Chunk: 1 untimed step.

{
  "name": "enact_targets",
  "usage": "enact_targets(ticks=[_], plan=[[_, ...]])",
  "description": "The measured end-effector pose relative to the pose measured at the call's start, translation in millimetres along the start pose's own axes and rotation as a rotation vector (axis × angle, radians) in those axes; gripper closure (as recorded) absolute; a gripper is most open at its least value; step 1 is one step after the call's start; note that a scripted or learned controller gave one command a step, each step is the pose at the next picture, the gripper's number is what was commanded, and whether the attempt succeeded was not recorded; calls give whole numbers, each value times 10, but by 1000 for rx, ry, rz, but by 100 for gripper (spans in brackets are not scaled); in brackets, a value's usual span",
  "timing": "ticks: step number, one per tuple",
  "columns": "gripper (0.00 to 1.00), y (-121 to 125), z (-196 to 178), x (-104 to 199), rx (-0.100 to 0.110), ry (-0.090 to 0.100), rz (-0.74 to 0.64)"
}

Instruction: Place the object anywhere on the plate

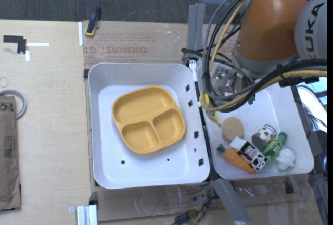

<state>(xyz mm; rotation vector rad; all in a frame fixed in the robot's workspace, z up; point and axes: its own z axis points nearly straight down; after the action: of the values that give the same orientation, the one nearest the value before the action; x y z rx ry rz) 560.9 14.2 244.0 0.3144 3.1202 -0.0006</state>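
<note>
Carrot [237,160] flat in right bin [302,164], tip toward upper left; finger state impossible to tell.

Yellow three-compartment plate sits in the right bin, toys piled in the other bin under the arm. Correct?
Not quite. The camera view shows the yellow three-compartment plate in the left bin, not the right one. The rest holds: the toys, among them a carrot and a tan disc, lie in the other bin, under the arm.
</note>
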Motion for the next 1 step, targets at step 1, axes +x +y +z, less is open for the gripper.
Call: enact_targets(ticks=[1], plan=[[100, -737, -464, 90, 1, 2, 142]])
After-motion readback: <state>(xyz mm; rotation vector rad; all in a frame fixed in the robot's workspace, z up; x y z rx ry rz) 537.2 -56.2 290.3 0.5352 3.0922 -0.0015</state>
